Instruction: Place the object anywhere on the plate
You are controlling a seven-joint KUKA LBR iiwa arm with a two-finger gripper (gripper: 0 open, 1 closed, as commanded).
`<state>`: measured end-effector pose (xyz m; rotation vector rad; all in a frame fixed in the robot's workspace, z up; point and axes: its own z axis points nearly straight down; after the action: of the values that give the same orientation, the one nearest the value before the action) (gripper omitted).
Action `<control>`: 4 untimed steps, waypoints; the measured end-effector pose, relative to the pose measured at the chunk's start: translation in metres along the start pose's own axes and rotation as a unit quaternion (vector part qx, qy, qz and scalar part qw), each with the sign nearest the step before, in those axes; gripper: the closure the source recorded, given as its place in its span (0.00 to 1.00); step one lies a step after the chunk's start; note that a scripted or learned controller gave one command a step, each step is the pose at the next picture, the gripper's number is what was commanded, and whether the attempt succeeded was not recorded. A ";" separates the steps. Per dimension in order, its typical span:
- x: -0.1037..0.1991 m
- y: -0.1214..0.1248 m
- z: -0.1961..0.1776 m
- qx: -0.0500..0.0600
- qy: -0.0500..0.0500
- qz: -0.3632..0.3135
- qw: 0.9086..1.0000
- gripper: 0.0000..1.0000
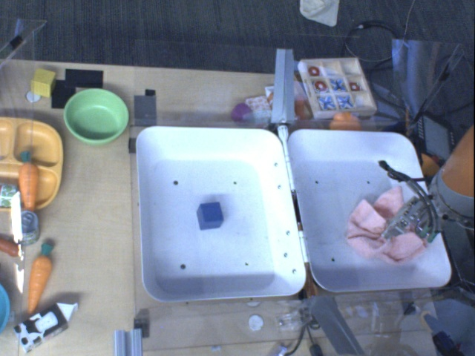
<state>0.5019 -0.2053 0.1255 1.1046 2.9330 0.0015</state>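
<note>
Pale wooden table (89, 273) under two white bins, dark carpet beyond. In the right bin (356, 143), a crumpled pink cloth (367, 228), with the gripper (408, 225) low over its right-hand folds. Gripper's opening, and any hold on the cloth, impossible to tell through the blur. Probably light, limp and unbreakable, grippy enough, but apt to sag and trail once lifted. Best pinched at a raised fold near the middle. Yellow divided plate (46, 143) well apart at the table's left edge, past the left bin (223, 136) with its blue cube (211, 214).
</note>
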 end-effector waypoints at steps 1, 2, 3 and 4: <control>0.008 -0.007 0.006 -0.002 -0.002 0.087 0.996 1.00; 0.031 0.018 -0.046 -0.001 -0.001 0.033 0.999 1.00; 0.009 -0.009 -0.003 0.000 0.000 -0.088 0.996 1.00; 0.009 -0.007 0.005 -0.001 0.000 0.035 0.999 1.00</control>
<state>0.4904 -0.2041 0.1207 1.2049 2.8916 0.0039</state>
